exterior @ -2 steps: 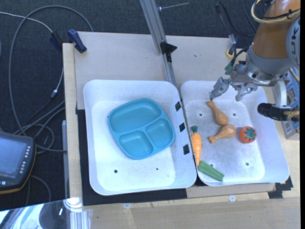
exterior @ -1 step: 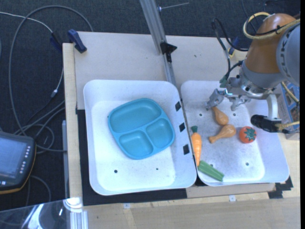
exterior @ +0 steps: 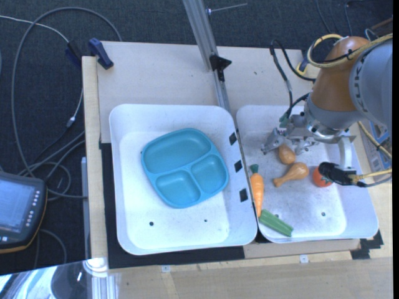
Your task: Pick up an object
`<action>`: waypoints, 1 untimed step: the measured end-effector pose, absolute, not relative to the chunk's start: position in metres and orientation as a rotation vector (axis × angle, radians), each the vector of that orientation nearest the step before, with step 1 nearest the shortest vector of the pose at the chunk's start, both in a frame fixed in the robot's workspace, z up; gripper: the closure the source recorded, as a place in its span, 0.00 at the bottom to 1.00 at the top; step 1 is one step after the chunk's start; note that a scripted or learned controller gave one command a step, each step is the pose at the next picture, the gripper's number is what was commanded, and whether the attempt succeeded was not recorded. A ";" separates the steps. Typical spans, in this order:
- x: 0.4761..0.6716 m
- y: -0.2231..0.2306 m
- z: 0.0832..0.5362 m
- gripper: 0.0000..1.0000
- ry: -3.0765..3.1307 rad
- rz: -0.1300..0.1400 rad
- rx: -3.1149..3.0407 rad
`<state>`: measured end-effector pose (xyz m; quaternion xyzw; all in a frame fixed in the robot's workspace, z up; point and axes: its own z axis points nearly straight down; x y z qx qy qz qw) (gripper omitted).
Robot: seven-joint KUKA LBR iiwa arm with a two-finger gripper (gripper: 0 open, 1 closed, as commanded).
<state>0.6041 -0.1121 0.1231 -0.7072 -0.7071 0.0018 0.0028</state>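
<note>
Tan drumstick (exterior: 292,174) lies slantwise, thin end lower-left, below the pincer (exterior: 288,136).

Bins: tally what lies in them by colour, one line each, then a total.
Blue: 1, the divided plate
Orange: 1, the carrot
Tan: 2, the drumstick piece and the small lump
Green: 1, the flat piece
Red: 1, the round piece
Total: 6

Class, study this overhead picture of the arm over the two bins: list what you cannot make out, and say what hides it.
1. The gripper: its tips blur into the tan toy beneath, so its grip is unclear.
2. The red object: a black part covers its right side; too small to identify.
3. The arm: cut off by the right edge.
4. The tablet: cut off by the left edge.
</note>
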 end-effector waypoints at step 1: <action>0.606 -0.112 0.137 1.00 -2.222 -0.003 -2.221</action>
